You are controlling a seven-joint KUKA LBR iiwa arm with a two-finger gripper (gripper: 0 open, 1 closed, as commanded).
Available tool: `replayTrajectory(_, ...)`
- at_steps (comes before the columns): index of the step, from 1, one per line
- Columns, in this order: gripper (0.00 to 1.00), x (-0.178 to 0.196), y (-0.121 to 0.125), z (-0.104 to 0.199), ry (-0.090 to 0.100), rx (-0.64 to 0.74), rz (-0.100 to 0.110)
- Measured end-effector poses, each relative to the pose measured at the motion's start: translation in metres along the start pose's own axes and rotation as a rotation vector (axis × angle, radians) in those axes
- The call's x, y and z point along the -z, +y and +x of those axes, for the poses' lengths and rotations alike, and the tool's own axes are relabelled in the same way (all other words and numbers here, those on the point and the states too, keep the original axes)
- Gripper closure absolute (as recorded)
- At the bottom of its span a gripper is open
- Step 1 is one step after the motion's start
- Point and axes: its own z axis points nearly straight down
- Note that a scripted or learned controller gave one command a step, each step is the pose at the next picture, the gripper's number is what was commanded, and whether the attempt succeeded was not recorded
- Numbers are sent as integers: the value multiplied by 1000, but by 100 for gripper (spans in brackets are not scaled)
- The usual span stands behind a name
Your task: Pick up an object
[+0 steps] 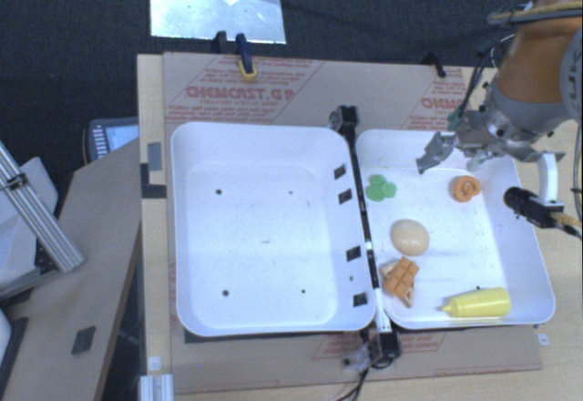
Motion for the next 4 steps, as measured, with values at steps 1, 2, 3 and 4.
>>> replayTrajectory(1, 100, 11, 1, 0, 0, 2, -4)
replayTrajectory(2, 100, 118, -4, 58, 1, 7, -10)
replayTrajectory(3, 100, 195, -41, 75, 1, 4, -9)
replayTrajectory(4, 100, 309, -51, 122, 2, 7, -15)
